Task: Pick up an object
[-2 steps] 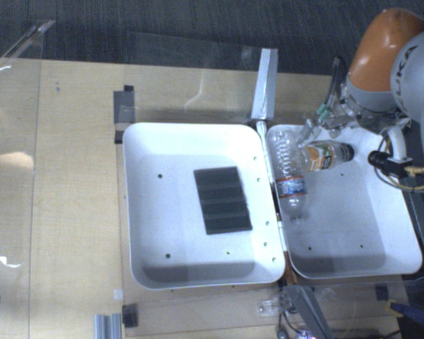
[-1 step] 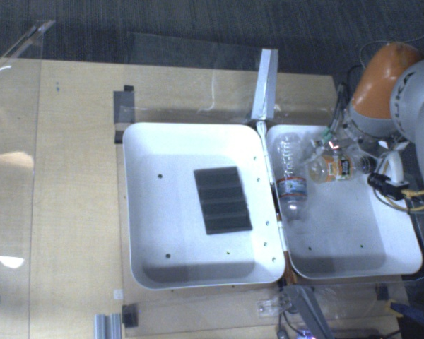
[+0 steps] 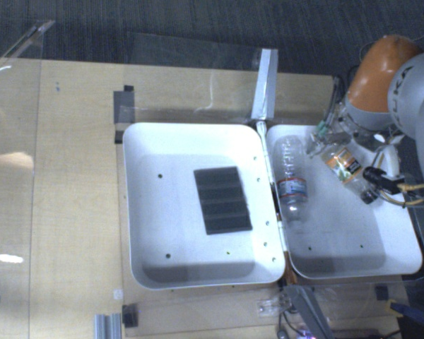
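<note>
Wires and metal bits lay at the near edge of the counter [image 3: 63, 210], below the right bin [image 3: 353, 253]. We saw a clear bottle [image 3: 291, 182] lying flat inside that bin, against its left wall. Our claw [image 3: 339, 162] hung at the bin's far right side. We could not tell its grip. Nothing looked lifted, so the picking was still left to do.

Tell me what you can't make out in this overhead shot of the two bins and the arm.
- Gripper, camera view: the wrist and cables cover it, so its grasp state is unreadable.
- Small orange-labelled object below the wrist: too blurred to identify, or to tell whether it is held.
- Clear bottle in the right bin: label print too small to read.
- Dark ridged pad in the left bin: material unclear.
- Arm: cut off by the right edge.
</note>
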{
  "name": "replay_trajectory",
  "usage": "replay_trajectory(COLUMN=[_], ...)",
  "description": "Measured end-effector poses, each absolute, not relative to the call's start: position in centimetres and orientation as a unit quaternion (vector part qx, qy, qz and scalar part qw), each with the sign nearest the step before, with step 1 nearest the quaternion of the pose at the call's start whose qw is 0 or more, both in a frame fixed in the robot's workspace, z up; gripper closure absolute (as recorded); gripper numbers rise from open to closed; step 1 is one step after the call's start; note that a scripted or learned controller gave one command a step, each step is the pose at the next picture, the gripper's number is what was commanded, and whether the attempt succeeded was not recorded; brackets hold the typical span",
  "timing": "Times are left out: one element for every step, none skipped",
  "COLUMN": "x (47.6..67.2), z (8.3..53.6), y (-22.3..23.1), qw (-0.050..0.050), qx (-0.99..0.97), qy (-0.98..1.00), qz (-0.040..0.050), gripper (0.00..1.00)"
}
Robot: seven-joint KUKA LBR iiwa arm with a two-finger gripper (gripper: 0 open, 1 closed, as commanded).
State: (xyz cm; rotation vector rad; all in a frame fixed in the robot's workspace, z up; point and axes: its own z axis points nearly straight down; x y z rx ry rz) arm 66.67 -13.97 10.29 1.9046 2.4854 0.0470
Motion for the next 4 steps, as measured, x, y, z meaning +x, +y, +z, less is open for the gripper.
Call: replay_trajectory(x=[66.6, 67.0, 67.1, 65.9], z=[10.2, 14.8, 20.0, 10.4], y=[-14.0, -19.4, -20.5, -18.9], qw=[0.003, 0.005, 0.006, 0.000], qx=[0.609, 0.504, 0.411, 0.298], qy=[0.793, 0.864, 0.912, 0.955], qz=[0.0142, 0.0017, 0.0015, -0.0003], gripper=[0.00, 0.00, 0.00, 0.00])
